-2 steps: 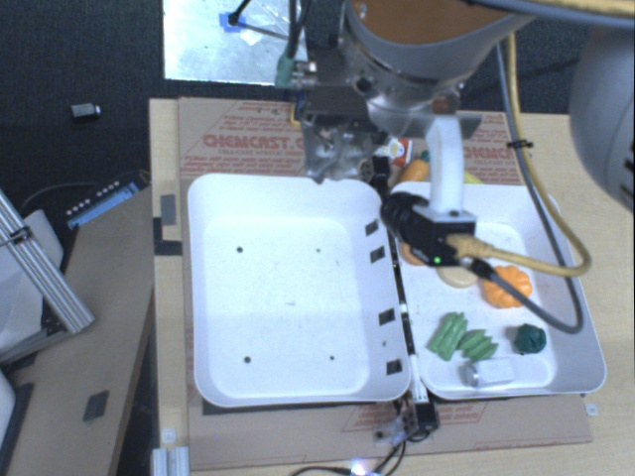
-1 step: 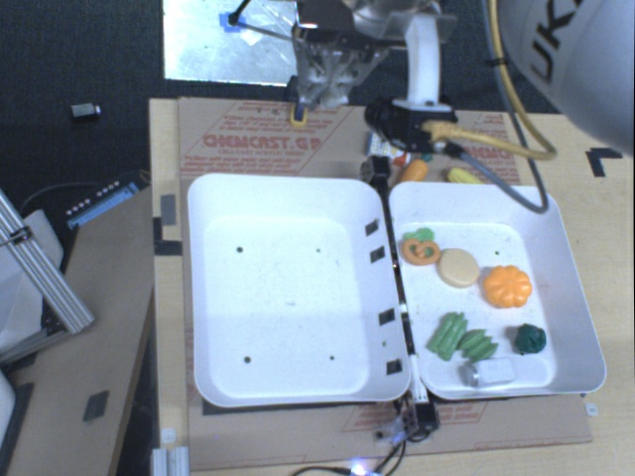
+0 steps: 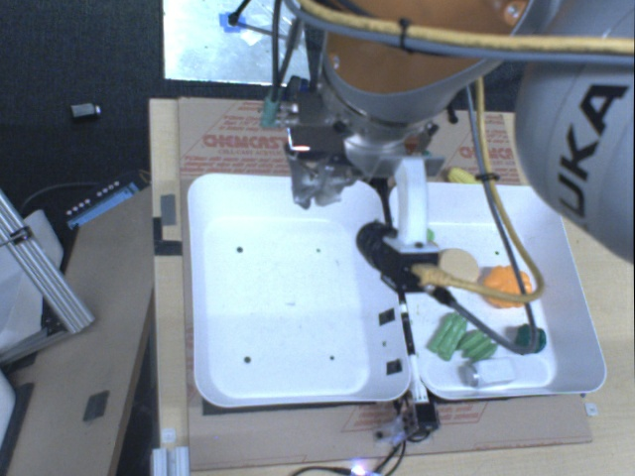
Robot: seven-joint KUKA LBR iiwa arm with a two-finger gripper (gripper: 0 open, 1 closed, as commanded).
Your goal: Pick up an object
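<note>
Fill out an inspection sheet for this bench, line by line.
Surface: two white bins side by side; the left bin and the right bin rest on cardboard.
Job's things: in the right bin, an orange object, a tan round object, green ridged pieces, a silver cylinder, a dark teal piece; a yellow item at its far rim.
Clutter: black clips on the divider between the bins.
Grippers: pincer above the far edge of the left bin; nothing seen between its fingers.
Cables: a yellow cable loops down over the right bin.
Surroundings: dark floor, aluminium frame at left.
</note>
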